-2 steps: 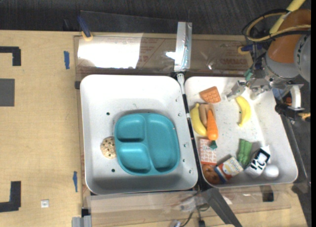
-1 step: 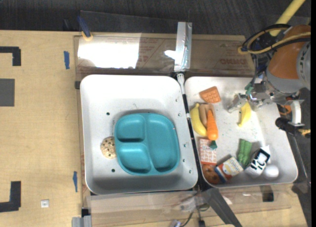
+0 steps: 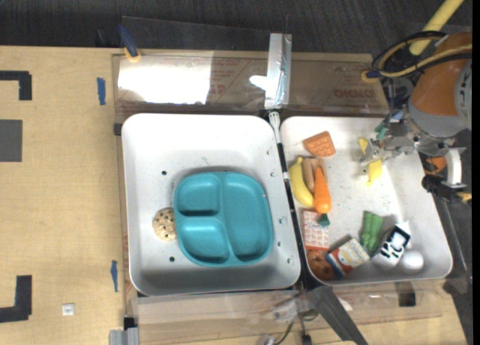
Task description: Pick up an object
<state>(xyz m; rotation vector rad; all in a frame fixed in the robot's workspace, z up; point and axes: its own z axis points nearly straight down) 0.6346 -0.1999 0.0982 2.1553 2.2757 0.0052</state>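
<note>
Honestly, the gripper (image 3: pixel 381 145) is seen hovering at about 2 o'clock over the right bin (image 3: pixel 439 223), and whether anything is being pinched can't be told, since that spot is a blur of metal and yellow.

A small yellow piece (image 3: pixel 373 172) is found just beside it, toward 7 o'clock, with its long axis running roughly 12 to 6. That would be judged the nearest candidate for a pick.

The rest of the clutter is spread well apart from the gripper, from 8 to 6 o'clock of it. A banana (image 3: pixel 301 183) and a carrot (image 3: pixel 322 190) are lying side by side along the bin's left wall, both smooth and elongated, pointed 12 to 6. An orange waffle-textured tile (image 3: pixel 319 143) is set above them. A green vegetable (image 3: pixel 370 230), a small carton (image 3: pixel 349 253) and a black-and-white block (image 3: pixel 394 243) are bunched near the bottom edge.

In the left bin (image 3: pixel 142 186), a teal divided plate (image 3: pixel 223 217) is placed, with a cookie (image 3: pixel 164 224) touching its left side.
</note>
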